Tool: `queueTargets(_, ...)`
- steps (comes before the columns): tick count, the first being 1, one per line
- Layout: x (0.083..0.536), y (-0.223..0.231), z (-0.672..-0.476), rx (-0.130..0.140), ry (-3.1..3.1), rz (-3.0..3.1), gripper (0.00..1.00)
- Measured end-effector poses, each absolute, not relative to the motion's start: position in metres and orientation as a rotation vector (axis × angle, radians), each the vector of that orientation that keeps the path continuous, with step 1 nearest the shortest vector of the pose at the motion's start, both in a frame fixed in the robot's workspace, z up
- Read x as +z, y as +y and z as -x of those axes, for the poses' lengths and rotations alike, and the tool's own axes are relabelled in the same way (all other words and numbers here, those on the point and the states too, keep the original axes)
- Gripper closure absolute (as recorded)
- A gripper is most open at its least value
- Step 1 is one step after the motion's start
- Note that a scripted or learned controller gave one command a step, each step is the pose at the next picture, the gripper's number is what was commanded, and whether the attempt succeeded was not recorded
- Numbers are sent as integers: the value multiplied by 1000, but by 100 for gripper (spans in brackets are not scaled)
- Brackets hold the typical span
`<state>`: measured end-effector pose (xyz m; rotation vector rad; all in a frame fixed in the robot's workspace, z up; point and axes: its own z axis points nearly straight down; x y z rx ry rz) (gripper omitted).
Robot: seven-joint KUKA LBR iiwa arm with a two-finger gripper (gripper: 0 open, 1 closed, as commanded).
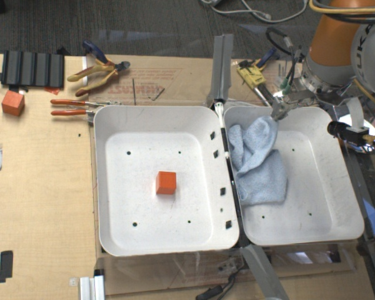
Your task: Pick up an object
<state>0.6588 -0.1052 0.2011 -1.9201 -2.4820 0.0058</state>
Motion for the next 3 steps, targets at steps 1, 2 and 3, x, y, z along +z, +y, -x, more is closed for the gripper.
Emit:
queueTargets(1, 207, -106, -659, 10, -2480, 1921, 100)
queueTargets(2, 213, -107, -660, 13, -2478, 1920, 100)
queueTargets(3, 218, -108, -660, 17, -2476, 1920, 100)
